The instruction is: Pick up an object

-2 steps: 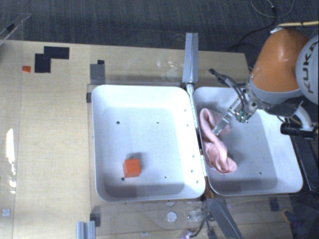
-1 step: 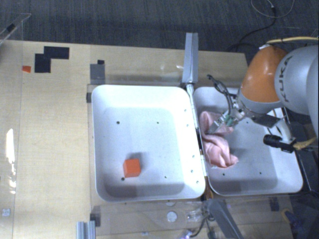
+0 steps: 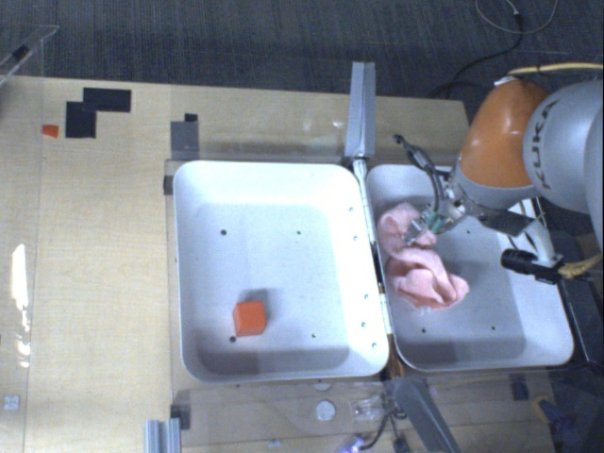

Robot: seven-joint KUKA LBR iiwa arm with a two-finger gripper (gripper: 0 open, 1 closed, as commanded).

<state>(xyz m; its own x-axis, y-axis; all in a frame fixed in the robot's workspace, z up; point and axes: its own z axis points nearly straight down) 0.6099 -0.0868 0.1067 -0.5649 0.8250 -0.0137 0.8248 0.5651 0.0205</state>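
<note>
The pincer (image 3: pixel 427 226) sat low on the pink cloth (image 3: pixel 420 264) in the right bin (image 3: pixel 528 343), at the cloth's one o'clock edge; whether it had closed I could not tell. It likely came down there to catch a raised fold. An orange block (image 3: pixel 250 318) lay in the left bin (image 3: pixel 283 192), toward seven o'clock.

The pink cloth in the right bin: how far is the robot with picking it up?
Done: the gripper has reached the pink cloth and sits at its upper edge. In hand: a grasp may be starting, but the cloth lies on the right bin floor. Left: lifting it. The orange block sits untouched in the left bin.
</note>
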